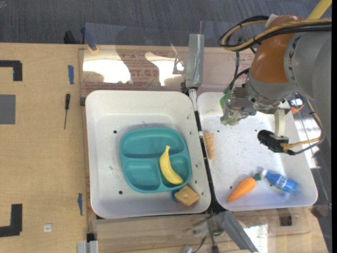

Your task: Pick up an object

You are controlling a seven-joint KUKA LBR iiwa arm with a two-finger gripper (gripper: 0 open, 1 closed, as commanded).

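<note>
- We judge the pick to be at its approach stage. The gripper (230,118) hangs over the far-left corner of the right bin (239,154), and nothing has been lifted out yet.
- Below the gripper we see only bare, speckled white floor, so no object is in reach where it stands.
- The nearest candidate is the tan ridged piece (209,144). It lies against the right bin's left wall about halfway along, toward the near edge from the gripper.
- The carrot (241,189) lies close to the near edge, roughly at its middle, with its green top pointing toward the blue bottle (279,181). That bottle sits near the bin's near-right corner.
- The carrot and bottle are almost touching at the carrot's top, so a grasp there risks catching both.
- In our view the next move is to travel toward the near edge, centre over one object and descend. The carrot's body looks the easier hold, since the tan piece hugs the wall and leaves little room on that side.
- From above, the wrist hides the tip, so we cannot tell how far open the gripper is. No object can be seen in its hold, and whether it touches the floor is unclear.
- The left bin (105,120) holds a teal plate (138,146) with a banana (169,167) on it. A tan block (187,195) sits at the plate's near-right corner, well apart from the gripper.
</note>
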